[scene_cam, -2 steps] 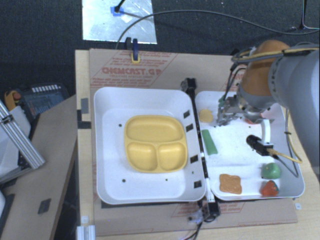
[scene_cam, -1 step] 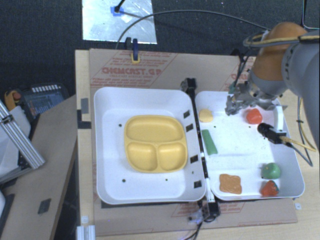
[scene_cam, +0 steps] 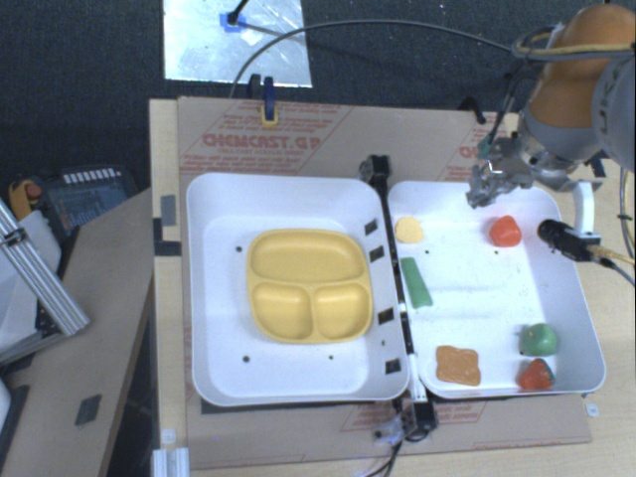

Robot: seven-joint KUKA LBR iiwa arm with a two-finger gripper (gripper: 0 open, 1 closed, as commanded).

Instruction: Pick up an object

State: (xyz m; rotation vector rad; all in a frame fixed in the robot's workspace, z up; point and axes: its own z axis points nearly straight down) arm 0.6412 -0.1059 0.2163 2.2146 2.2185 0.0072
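The right bin (scene_cam: 566, 296) holds several small toy foods: a pale yellow round piece (scene_cam: 408, 231), a green stick (scene_cam: 416, 281), an orange-red piece (scene_cam: 505, 232), a tan toast-like piece (scene_cam: 458, 365), a green round piece (scene_cam: 540, 339) and a red piece (scene_cam: 535, 374). My gripper (scene_cam: 484, 192) hangs over the far edge of the right bin, just left of and beyond the orange-red piece, with nothing seen in it.
The left bin (scene_cam: 214, 266) holds a yellow divided plate (scene_cam: 308, 284). A black divider strip (scene_cam: 390, 266) runs between the two bins. Cardboard (scene_cam: 328, 142) lies under the bins, and a foil sheet (scene_cam: 237, 28) lies beyond them.
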